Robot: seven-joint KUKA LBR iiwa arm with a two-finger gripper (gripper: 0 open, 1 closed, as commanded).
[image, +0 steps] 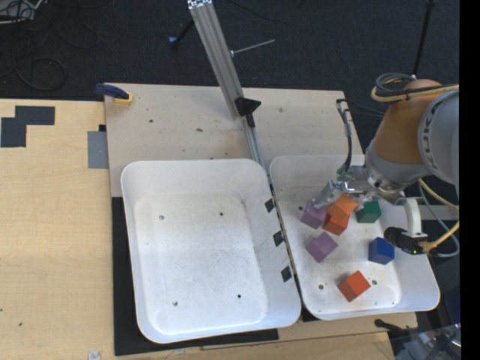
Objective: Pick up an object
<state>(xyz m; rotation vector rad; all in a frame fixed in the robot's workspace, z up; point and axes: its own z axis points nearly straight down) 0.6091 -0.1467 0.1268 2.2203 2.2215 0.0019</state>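
I have the arm reaching in from the right over the right-hand bin (420, 295), with the gripper (335, 195) low over a tight cluster of blocks near the bin's upper middle. Whether the pincer is apart, together or clamped on anything I cannot tell; the wrist hides its tips and the blocks crowd underneath. Nearest candidates: an orange block (339, 216) just below the gripper, touching or nearly touching a purple block (313, 216) on its left, and a green block (368, 213) just beside it on the right. Well apart from that cluster lie a second purple block (322, 246), a blue block (381, 250) and a red-orange block (354, 285) nearer the bin's front edge. The left-hand bin (142, 193) holds no blocks that I can make out. My judgement: the step in hand is the descent and closure onto the orange block. To do it well I would centre on that one block, align the closing direction with its free faces rather than toward the purple neighbour, go fully down before closing, then lift straight up and confirm the block rises. Risk: pinching two blocks, or nudging the target aside.
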